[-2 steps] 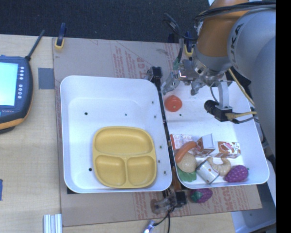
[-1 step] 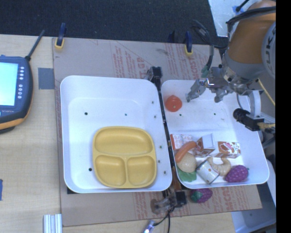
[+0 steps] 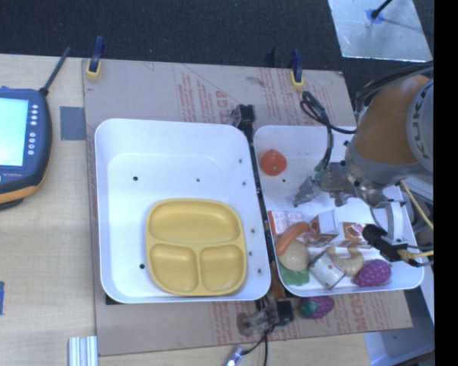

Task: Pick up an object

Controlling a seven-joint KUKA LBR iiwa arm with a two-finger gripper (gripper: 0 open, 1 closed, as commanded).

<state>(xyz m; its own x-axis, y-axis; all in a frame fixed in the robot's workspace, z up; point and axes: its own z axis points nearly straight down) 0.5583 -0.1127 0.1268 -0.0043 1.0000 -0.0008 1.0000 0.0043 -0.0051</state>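
The right white bin [image 3: 290, 139] holds a pile of toy foods at its near end: an orange carrot-like piece [image 3: 290, 237], a pale potato shape [image 3: 294, 256], a small can [image 3: 324, 271], a white box [image 3: 326, 223] and purple grapes [image 3: 372, 273]. A red ball-like tomato [image 3: 272, 162] lies alone toward the far left of that bin. My gripper [image 3: 314, 189] hangs over the middle of the right bin, right of the tomato and just beyond the pile. Nothing is visibly held.
The left white bin [image 3: 122, 158] carries a yellow divided plate [image 3: 196, 245] at its near side. A second purple grape bunch [image 3: 317, 306] lies outside the bins on the cardboard. A tablet-like pendant [image 3: 11, 147] sits at the far left. Cables run along the right bin's right side.
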